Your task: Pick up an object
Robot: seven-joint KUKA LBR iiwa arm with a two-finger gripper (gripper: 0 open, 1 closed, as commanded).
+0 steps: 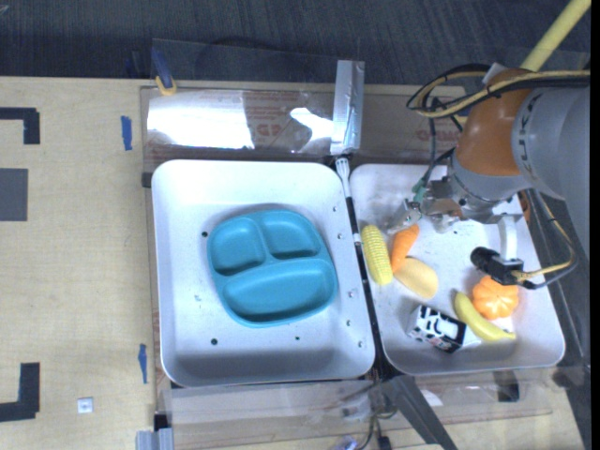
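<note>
**Table**: pale wood surface carrying two shallow white bins side by side, their inner rims touching.

**Left bin**: one item.
- Blue divided plate: three compartments, lying flat at the bin's centre, its long axis running roughly from 10 to 4 o'clock.

**Right bin**: six loose items, any of which could be picked up. Positions are read from the bin's centre.
- Corn cob: yellow, at 9 o'clock, lying along the left wall with its ends toward 12 and 6.
- Orange piece: small and tapered, at 10 o'clock, just beside the corn cob on its 3 o'clock side.
- Pale yellow fruit: oval, at 8 to 9 o'clock, touching the orange piece from below.
- Black-and-white block: patterned, at 7 o'clock, near the front wall.
- Banana: at 5 o'clock, curved, one end just beside the black-and-white block.
- Round orange fruit: at 4 o'clock, resting against the banana's upper side.

**Arm**: grey with an orange band, entering from 2 o'clock over the right bin's far corner.

**Claw**: at 11 o'clock in the right bin, just above the orange piece in this view. Nothing is visibly held. Whether it is apart or together cannot be told.
</note>
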